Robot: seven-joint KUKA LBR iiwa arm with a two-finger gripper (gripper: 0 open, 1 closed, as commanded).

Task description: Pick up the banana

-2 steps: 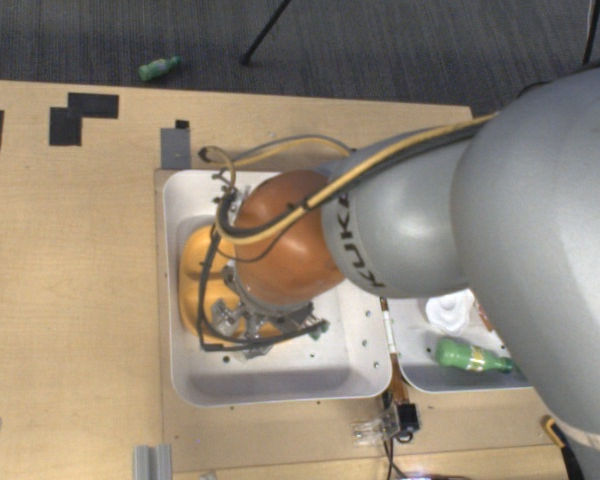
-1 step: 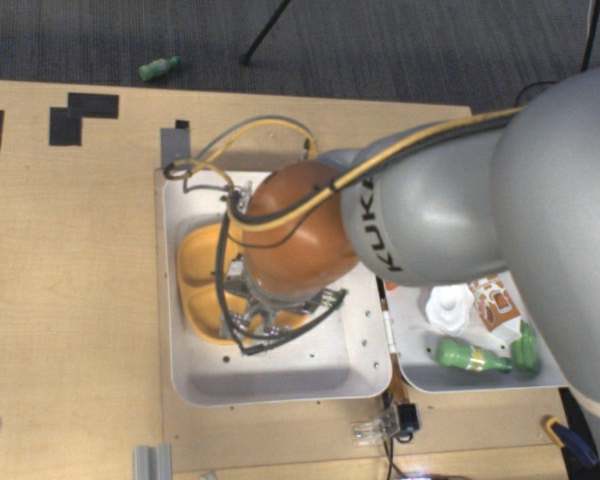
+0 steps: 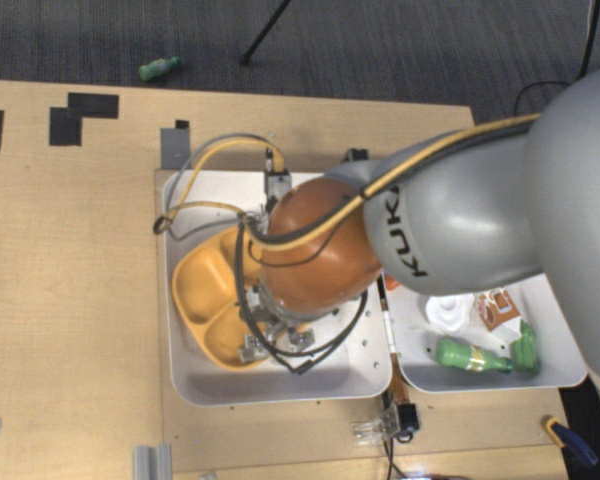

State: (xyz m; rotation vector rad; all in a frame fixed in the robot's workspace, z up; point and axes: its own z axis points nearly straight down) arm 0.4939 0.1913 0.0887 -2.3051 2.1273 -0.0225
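- Grey arm reaches across the desk, wrist low over the left bin, likely for a grasp.
- Yellow divided dish lies there; no banana can be made out.
- Claw: its opening and load cannot be told.
- Right bin holds a green bottle.

The bench was viewed from above at a slant by one fixed camera. Both white bins were framed closely, and carpeted floor was included beyond.

Green bottle in right bin — orange dish left.
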